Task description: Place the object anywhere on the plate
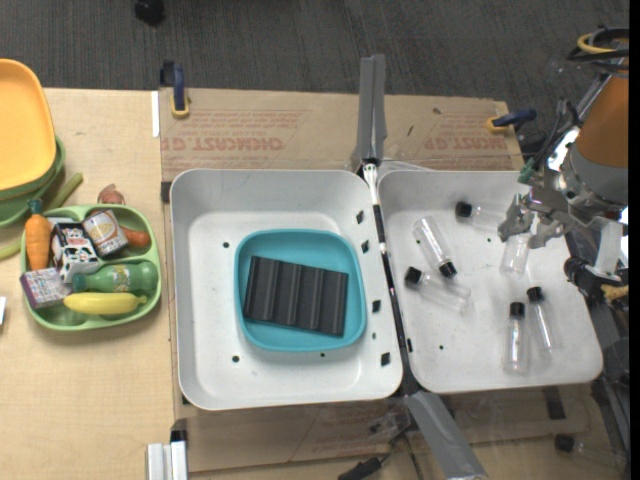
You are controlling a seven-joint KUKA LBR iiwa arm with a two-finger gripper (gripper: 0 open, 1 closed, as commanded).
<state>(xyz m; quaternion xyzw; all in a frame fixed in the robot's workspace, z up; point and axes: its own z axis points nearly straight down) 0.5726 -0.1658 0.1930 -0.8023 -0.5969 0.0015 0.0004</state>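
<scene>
cardboard sheet [330,133] | red print, upside down | reads "CHEMCAST GP"

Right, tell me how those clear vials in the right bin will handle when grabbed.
The vials are likely to roll when nudged, since they are round tubes lying on their sides on the right bin's flat floor. Clear and smooth, they are probably slippery and light. The pincer hovers over one.
</scene>
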